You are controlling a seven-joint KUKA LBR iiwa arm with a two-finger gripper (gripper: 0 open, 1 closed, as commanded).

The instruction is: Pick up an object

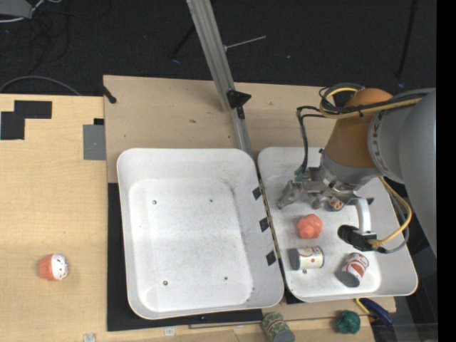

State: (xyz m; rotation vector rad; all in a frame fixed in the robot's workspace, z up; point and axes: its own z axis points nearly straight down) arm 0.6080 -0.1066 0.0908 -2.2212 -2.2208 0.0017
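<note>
Gripper [308,191] low over back of right bin [399,280], wrist above it; fingers too blurred and crowded by the wrist to tell open or shut, nothing seen between them. Nearest candidate: red lumpy object [309,226], lying in right bin just in front of gripper, apart from it. Best plan, as a judgement: shift toward front of bin, centre over red lump, spread fingers wide enough to straddle it, descend straight, close, lift slowly and check the hold before travel. Rounded shape likely to squirt out if pinched off-centre. Keep clear of small white cup [308,258] just in front of the lump, lying on its side. Watch yellow cable [400,226] looping near the can.

Counts: two white bins, left bin [142,184] beside the right one. In right bin: one red lump, one white cup, one red-and-white can [353,268] tipped over. Possibly one small item under the wrist, unclear. On desk [43,191]: one orange-and-white ball [53,267] far left. At front edge: one green object [348,322], one dark can [275,326].
</note>
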